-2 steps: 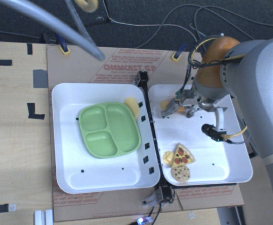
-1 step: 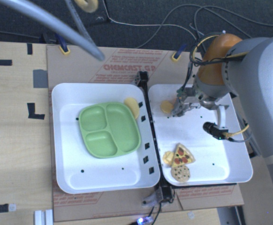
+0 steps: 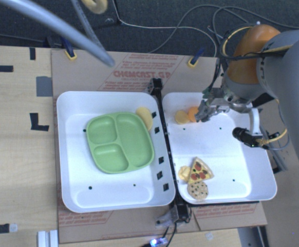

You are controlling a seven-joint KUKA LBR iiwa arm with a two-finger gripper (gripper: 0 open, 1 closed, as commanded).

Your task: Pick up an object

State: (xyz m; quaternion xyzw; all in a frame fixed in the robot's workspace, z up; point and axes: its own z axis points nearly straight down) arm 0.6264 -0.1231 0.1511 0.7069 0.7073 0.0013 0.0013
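Note:
In the right bin (image 3: pixel 242 158), near its back left corner, lie a yellow round piece (image 3: pixel 182 117) and an orange piece (image 3: pixel 192 113) side by side. My gripper (image 3: pixel 203 113) hangs low just right of the orange piece, touching or nearly touching it. At the bin's front left sit a pizza slice (image 3: pixel 200 170), a small yellow piece (image 3: pixel 184 173) and a cookie (image 3: pixel 197 190).
The left bin (image 3: pixel 72 138) holds a green divided plate (image 3: pixel 119 142) with a pale yellow item (image 3: pixel 145 117) at its back right edge. A black divider (image 3: pixel 161 138) runs between the bins. Cables trail over the back of the bench.

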